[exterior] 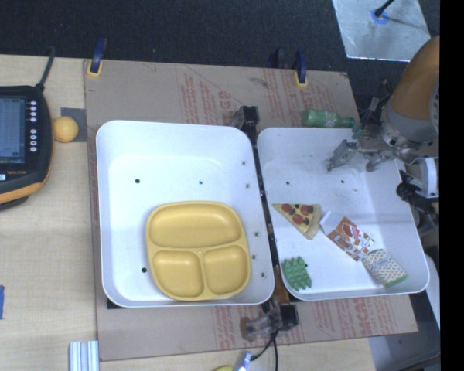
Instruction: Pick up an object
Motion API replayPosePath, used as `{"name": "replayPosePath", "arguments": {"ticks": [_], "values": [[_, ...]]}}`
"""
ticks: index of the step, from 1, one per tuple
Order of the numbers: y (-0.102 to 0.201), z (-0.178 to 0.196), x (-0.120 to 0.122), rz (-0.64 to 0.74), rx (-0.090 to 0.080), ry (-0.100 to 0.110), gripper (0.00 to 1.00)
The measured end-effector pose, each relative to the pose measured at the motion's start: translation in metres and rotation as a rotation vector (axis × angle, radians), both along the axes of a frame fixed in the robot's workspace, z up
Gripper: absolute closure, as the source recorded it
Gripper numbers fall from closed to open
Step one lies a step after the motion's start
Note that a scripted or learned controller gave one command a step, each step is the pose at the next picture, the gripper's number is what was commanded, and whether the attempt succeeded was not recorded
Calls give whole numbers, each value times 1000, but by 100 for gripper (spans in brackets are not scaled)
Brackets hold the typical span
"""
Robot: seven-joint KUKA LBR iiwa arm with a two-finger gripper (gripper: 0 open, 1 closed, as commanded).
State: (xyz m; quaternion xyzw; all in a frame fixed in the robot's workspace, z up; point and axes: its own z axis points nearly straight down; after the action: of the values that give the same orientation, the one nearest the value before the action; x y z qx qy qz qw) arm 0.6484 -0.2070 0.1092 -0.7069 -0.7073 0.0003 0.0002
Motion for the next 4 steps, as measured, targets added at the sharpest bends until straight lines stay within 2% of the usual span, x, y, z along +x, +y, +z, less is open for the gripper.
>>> {"name": "replayPosePath", "arguments": {"ticks": [1,2,3,4], "values": [[11,-18,-99,4,0,4,0],[-5,-12,-172,4,0,3,0],[-4,44,-81,4,0,0,0],[70,50,-19,4,1,1,0]]}}
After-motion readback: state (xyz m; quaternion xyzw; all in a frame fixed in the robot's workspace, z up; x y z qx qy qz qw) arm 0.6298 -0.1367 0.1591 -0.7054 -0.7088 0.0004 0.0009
